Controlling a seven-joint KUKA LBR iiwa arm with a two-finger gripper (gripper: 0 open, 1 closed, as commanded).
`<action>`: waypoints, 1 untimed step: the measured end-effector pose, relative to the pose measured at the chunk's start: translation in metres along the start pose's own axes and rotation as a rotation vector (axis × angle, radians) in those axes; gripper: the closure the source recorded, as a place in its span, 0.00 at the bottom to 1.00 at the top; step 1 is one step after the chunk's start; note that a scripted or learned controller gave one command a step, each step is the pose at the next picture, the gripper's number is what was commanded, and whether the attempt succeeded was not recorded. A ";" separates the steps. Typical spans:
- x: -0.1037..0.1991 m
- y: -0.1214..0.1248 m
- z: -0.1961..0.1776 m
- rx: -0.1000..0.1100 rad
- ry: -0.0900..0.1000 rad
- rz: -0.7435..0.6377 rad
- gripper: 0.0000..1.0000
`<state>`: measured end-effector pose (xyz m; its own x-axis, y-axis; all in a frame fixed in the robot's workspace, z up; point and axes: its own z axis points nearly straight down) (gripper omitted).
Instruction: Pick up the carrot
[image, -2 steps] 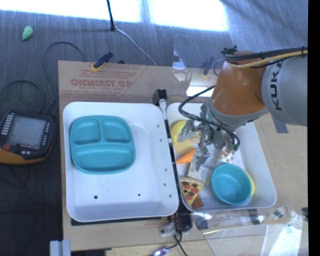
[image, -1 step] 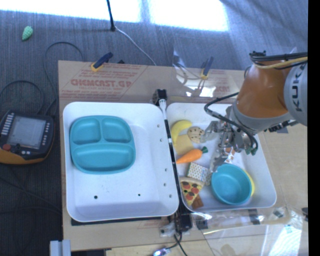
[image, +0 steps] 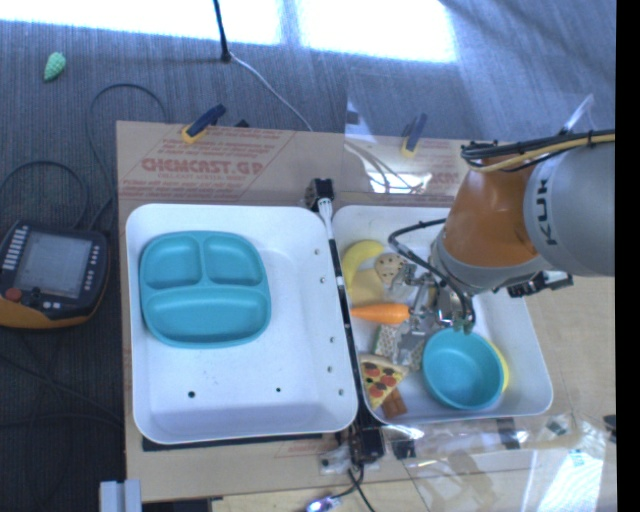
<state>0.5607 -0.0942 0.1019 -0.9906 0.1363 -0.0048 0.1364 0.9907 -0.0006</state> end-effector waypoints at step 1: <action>-0.018 -0.010 0.007 -0.002 -0.005 0.338 0.00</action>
